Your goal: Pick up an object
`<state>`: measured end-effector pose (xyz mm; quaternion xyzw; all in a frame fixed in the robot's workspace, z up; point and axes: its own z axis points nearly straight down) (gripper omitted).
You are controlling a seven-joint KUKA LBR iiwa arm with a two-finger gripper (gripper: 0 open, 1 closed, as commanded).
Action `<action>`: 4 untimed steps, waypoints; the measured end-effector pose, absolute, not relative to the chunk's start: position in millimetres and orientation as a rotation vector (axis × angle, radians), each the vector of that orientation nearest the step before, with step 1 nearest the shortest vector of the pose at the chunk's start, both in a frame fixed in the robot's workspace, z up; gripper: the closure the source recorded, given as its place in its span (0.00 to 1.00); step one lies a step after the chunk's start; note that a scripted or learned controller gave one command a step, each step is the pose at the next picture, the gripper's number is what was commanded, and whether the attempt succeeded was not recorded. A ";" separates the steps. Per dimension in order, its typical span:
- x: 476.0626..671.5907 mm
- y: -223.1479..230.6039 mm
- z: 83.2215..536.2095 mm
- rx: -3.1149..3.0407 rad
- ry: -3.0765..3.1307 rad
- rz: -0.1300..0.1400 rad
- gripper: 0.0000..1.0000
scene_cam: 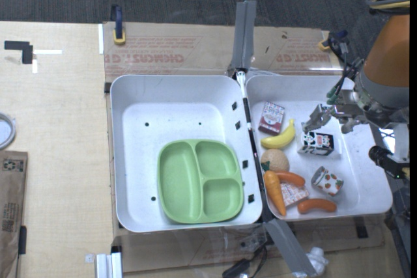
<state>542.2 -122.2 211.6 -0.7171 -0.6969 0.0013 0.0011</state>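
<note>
The right bin (365, 202) holds several small items. Among them are a yellow banana (279, 137), a red and white box (272, 117), a black and white milk carton (317, 143), a tan round fruit (275, 159), a carrot (275, 193), an orange sausage (317, 206) and a strawberry-print carton (327, 180). My gripper (316, 120) hangs over the bin's upper right part, just above the milk carton. Its fingers stand open, with nothing between them. The grey arm with its orange band (391, 55) comes in from the right.
The left bin (130, 140) bears a green divided plate (201, 180). A grey upright post (244, 36) stands behind the bins' shared wall. Clamps (117, 26) sit on the cardboard at the back. A tape roll (5, 132) lies at the far left of the bench.
</note>
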 end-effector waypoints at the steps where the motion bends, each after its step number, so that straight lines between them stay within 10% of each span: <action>1: 588.3 -98.7 97.1 -2.235 -2.204 0.004 0.00; 2: 588.3 -100.6 106.2 -2.241 -2.198 0.004 1.00; 3: 588.3 -100.5 106.2 -2.241 -2.199 0.005 0.00; 4: 559.9 -88.5 198.5 -1.773 -2.594 0.001 0.00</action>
